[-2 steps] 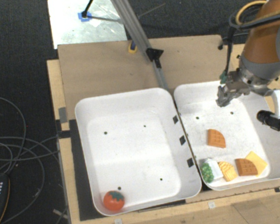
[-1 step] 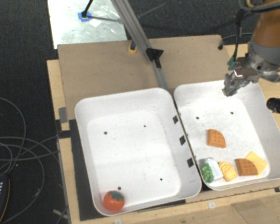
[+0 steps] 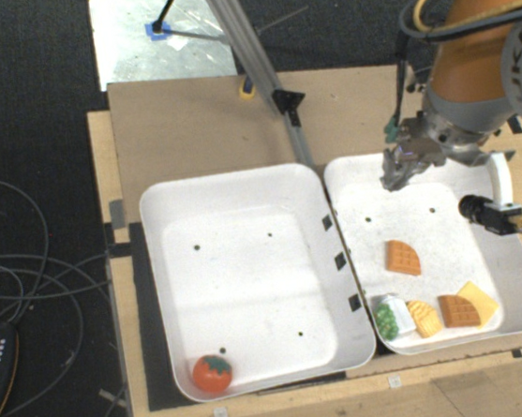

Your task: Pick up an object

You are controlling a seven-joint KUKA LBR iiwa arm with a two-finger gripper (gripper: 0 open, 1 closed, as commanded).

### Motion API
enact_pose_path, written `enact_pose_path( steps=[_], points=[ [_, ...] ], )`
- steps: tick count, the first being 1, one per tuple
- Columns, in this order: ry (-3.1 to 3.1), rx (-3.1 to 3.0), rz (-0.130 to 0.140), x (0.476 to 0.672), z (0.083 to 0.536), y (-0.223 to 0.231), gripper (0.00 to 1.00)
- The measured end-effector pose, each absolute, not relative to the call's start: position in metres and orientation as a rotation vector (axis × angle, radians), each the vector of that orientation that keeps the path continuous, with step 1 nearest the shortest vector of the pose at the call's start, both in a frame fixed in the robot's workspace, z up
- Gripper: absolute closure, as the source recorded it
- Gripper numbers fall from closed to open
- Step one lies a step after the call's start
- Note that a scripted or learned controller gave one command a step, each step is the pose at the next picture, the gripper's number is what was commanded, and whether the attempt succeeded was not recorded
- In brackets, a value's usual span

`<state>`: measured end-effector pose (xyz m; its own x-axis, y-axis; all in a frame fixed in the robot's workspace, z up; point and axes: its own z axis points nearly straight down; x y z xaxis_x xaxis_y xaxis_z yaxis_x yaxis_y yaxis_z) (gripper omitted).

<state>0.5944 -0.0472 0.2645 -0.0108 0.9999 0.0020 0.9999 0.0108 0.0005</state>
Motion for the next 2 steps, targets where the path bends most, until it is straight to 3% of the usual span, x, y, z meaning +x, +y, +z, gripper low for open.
enact_pose_path(
  steps=[2],
  points=[
    [-2.23, -2.21, -0.002, 0.565, 0.246, 0.041, 1.0]
  ],
)
